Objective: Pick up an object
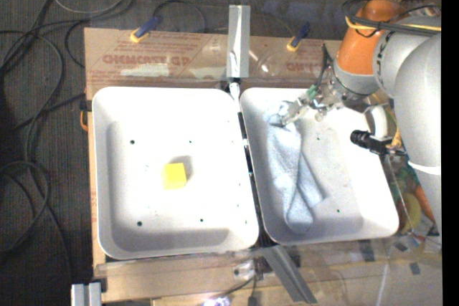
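Two shallow white bins sit side by side: the left bin (107,175) and the right bin (358,218). In the left one lies a single yellow block (174,175). In the right one lies a single pale cloth (295,168), crumpled lengthwise. One grey arm (412,82) with one orange band (357,54) reaches in. Along the far edge of the cardboard sheet (158,61) are two clamps with yellow and blue handles, one on the left (144,29) and one on the right (298,36).

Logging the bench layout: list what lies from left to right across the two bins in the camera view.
Left bin → yellow block → right bin → pale cloth → gripper, at the cloth's upper end.
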Available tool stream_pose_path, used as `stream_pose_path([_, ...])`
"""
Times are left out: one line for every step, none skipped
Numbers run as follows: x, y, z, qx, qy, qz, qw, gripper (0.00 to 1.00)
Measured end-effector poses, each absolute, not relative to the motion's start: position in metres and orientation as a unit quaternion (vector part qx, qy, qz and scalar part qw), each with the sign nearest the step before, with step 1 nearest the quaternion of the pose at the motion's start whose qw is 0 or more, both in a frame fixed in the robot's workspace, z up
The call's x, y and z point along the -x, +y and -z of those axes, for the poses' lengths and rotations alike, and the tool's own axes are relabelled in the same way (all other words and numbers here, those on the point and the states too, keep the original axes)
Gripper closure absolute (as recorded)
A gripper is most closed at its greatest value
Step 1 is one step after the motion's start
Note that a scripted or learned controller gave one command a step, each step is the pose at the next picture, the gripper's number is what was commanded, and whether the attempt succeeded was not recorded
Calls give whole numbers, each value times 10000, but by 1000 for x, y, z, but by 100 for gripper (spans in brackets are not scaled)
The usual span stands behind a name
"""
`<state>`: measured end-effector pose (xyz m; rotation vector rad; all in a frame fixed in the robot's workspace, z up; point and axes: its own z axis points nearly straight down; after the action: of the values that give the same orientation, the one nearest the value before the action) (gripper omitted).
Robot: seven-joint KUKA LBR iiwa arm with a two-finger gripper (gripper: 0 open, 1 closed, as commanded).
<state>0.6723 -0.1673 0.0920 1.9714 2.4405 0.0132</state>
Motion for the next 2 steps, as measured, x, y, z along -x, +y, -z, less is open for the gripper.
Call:
stream_pose_path([-669, -180, -92, -5829, 8125, -40, 19, 0])
stream_pose_path([-672, -178, -104, -5821, 8131, -51, 53, 100])
